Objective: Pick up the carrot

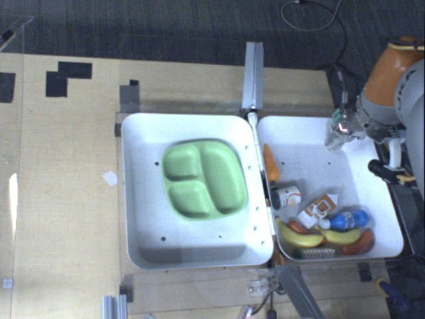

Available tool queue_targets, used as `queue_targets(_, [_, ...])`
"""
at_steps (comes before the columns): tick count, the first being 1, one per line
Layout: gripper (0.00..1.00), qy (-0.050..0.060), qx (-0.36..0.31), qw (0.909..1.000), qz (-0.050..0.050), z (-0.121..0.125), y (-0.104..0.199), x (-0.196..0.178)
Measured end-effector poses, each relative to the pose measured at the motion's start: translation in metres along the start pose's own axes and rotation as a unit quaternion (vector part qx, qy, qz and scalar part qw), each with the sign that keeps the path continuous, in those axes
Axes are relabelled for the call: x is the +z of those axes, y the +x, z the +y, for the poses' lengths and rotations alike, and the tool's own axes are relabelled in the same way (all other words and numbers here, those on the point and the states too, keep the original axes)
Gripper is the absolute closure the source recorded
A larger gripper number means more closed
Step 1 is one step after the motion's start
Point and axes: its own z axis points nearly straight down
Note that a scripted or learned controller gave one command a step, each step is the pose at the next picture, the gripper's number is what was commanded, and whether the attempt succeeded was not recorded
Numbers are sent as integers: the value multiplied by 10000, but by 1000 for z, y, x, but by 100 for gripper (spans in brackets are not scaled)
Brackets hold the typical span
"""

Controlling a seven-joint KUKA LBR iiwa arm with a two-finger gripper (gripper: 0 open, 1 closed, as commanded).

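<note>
The carrot (269, 163) is a thin orange stick lying along the left wall of the right bin (312, 141), beside the divider between the bins. My gripper (340, 132) hangs over the bin's far right corner, well to the right of the carrot and a little farther back. Nothing shows between its fingers.
In the left bin (143, 198) lies a green three-compartment plate (202, 178). At the near end of the right bin are a small can (289, 196), a carton (317, 209), a blue bottle (348, 219), two bananas (322, 236) and a reddish item (360, 243).
</note>
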Motion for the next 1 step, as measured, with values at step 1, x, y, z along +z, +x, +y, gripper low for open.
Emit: queue_targets(1, [100, -43, -35, 10000, -14, 3, 2, -14])
